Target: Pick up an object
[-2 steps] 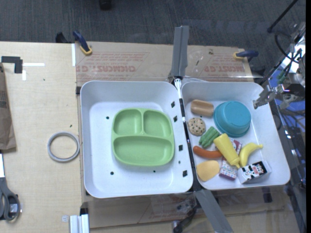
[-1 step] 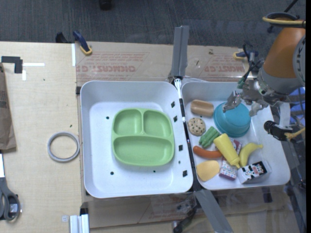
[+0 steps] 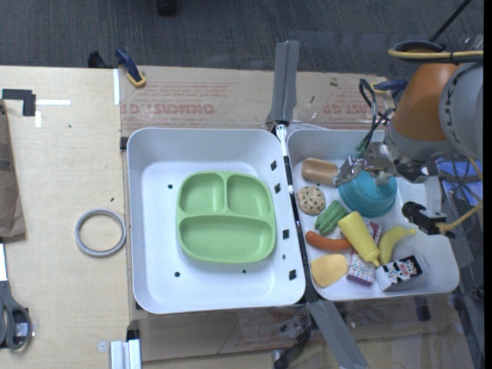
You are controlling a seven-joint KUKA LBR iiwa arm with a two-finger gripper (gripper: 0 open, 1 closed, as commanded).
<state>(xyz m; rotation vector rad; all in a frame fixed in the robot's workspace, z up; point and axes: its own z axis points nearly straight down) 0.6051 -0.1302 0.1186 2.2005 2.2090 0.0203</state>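
My gripper (image 3: pixel 352 169) hangs low over the right bin (image 3: pixel 442 283), at the left rim of a blue bowl (image 3: pixel 370 196) and just right of a tan bread roll (image 3: pixel 318 171). Nothing can be seen held in it. In front of the bowl lie a round cookie (image 3: pixel 311 199), a green pea pod (image 3: pixel 330 216), a red sausage (image 3: pixel 328 242), a yellow bottle (image 3: pixel 360 234) and a banana (image 3: pixel 393 241). Near the front wall sit a yellow chip (image 3: pixel 329 270), a small pink box (image 3: pixel 360 270) and a black-and-white carton (image 3: pixel 402 270).
The left bin (image 3: pixel 146 206) holds a green divided plate (image 3: pixel 227 217). The grey arm with its orange band (image 3: pixel 430 102) reaches in from the right over the right bin's back corner. On the bench at left lie a grey ring (image 3: pixel 100 231) and scissors (image 3: pixel 14 325).
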